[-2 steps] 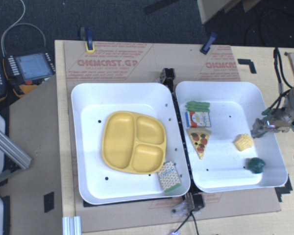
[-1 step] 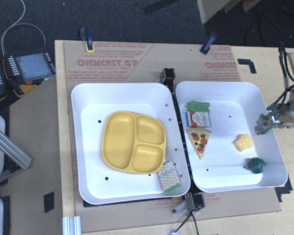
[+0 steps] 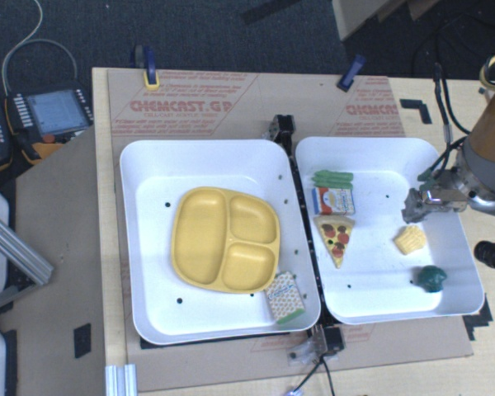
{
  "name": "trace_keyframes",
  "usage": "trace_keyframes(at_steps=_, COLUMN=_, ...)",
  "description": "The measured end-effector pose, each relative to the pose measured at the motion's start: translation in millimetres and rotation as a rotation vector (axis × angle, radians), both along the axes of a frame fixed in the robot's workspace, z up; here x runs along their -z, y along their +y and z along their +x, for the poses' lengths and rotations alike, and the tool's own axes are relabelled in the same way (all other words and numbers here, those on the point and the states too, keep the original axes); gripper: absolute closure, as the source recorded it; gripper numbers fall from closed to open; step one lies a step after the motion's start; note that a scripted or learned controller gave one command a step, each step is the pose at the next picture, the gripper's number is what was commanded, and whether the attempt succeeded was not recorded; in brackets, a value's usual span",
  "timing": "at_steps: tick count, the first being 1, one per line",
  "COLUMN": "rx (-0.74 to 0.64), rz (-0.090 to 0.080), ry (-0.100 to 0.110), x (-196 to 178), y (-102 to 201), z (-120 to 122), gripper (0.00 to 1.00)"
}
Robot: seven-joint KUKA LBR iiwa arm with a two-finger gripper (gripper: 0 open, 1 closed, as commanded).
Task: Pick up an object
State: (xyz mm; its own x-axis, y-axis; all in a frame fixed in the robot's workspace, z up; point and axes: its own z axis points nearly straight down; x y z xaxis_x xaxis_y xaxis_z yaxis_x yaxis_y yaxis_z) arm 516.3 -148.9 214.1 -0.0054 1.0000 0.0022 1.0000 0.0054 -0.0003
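Observation:
The right bin [image 3: 371, 304] holds a green bean pod [image 3: 332, 176], a small red-and-blue carton [image 3: 334, 200], a toy pizza slice [image 3: 336, 238], a yellow cheese wedge [image 3: 410, 240] and a dark green round toy [image 3: 431, 279]. My gripper [image 3: 416, 207] hangs over the right side of this bin, just above and behind the cheese wedge. Nothing shows between its fingers. The left bin [image 3: 140, 221] bears a yellow divided plate [image 3: 224, 239] and a small patterned green packet [image 3: 285, 297] at its front right corner.
A black clamp [image 3: 281, 127] sits at the back where the two bins meet. Cables and a small screen device [image 3: 51, 112] lie off the bench to the left. The arm enters from the right edge above the right bin.

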Motion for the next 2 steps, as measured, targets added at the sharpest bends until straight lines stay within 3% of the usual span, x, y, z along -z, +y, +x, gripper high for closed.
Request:
trace_keyframes(at_steps=1, rx=-0.001, rz=-0.001, ry=-0.003, x=7.3, y=50.0, z=25.0, gripper=1.00)
trace_keyframes(at_steps=2, rx=0.000, rz=-0.001, ry=-0.003, x=7.1, y=94.9, z=34.9, gripper=1.00)
